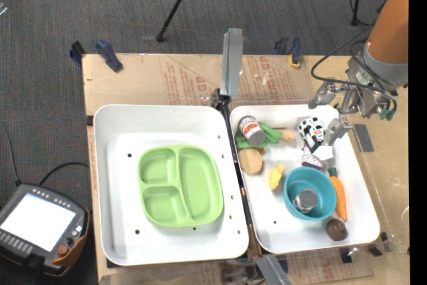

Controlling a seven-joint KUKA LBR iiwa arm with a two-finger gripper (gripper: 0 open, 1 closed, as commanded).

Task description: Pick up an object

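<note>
black-and-white cow toy [310, 131] upright in right bin [360, 173].

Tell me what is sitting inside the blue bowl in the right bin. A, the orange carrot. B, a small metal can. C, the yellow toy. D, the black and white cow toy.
B: the small metal can stands inside the blue bowl, while the carrot lies beside the bowl's right edge and the cow toy sits above it in the bin.

glossy white bins [120, 143], smooth plastic green tray [180, 185]
</note>
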